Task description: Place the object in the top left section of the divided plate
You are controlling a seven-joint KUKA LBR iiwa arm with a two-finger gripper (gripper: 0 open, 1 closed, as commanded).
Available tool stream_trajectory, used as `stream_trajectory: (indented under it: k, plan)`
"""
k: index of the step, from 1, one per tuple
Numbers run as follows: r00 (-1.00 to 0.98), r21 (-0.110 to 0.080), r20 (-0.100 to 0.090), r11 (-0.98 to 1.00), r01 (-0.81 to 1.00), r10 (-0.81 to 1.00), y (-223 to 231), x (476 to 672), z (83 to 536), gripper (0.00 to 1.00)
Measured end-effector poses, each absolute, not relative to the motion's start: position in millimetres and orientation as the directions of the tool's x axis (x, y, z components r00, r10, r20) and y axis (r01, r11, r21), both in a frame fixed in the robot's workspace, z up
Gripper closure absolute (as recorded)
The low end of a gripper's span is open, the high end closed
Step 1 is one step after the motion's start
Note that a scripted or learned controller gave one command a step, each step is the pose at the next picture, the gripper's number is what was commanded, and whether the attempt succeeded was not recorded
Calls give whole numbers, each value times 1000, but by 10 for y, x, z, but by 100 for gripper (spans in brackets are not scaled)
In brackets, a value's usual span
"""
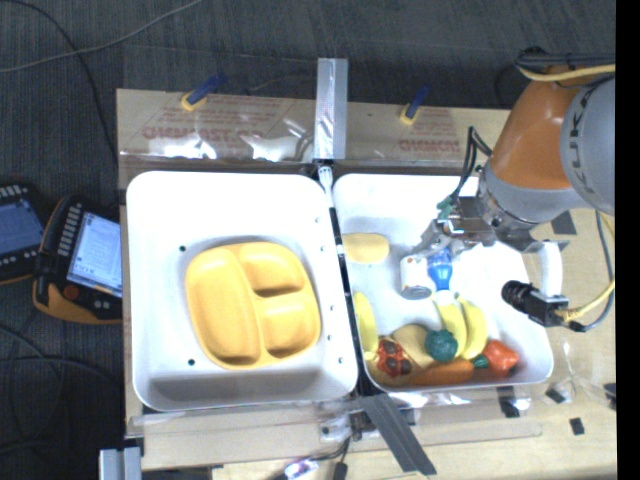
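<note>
Two white bins sat side by side on the counter (pixel 140 108). The left bin (pixel 150 268) held a yellow divided plate (pixel 255 303), its top-left section toward the upper middle of the frame. The right bin (pixel 500 278) carried the loose items: a pale yellow block (pixel 366 248) near the divider, a small white cup (pixel 415 276), a bunch of bananas (pixel 462 326), a teal ball (pixel 441 345), a carrot (pixel 440 373) and a red piece (pixel 502 356) along the lower edge.

We could not tell which item the task meant. The pincer (pixel 440 263) hung over the middle of the right bin, just right of the cup and above the bananas, with something blue at its tip. Our guess was the cup, since it lay closest, touching or just beside the pincer's left side.

We judged the cup light, stiff and smooth, likely to roll or slip if pinched off-centre. A hold across its body, squarely on opposite walls, looked safest. The block seemed softer and easier to squeeze.

We could not tell whether the pincer stood apart or together; the wrist hid much of it and the blue part blurred the tips. Nothing was plainly held between them.

The plate lay well apart from the pincer, across the divider in the left part of the frame.
</note>
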State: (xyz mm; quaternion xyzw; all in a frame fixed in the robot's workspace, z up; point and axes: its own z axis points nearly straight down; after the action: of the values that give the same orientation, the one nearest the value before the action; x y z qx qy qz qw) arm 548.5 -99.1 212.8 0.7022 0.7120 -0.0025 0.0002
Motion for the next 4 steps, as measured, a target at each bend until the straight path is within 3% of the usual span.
stream_trajectory:
  k: [1, 2, 3, 4]
  plan:
    - [79, -5, -2, -79, 997, 997, -624, 5068, 1822, 100]
    - [50, -3, -1, -50, 999, 999, -430, 5480, 2122, 100]
    - [77, -5, -3, -77, 997, 997, -183, 5451, 1823, 100]
    - [253, -6, -3, -253, 968, 968, 297, 5581, 1818, 100]
